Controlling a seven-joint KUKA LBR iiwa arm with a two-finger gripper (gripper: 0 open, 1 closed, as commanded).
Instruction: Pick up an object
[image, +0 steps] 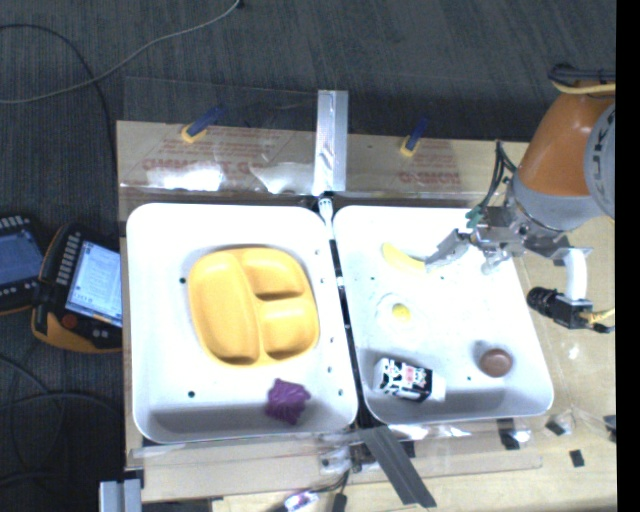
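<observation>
Nearest the lens, at lower centre, a black-and-white carton (403, 379) lies in the right bin (520, 320) with a brown disc (495, 361). At upper right, the gripper (470, 252) is seen open and empty near a yellow piece (401, 259); nothing is lifted yet.

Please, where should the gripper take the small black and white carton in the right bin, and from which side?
The small black and white carton lies on its side near the right bin's front wall. Probably best to come straight from above and close the fingers across its narrower width, about mid-length; its long sides look free.
</observation>
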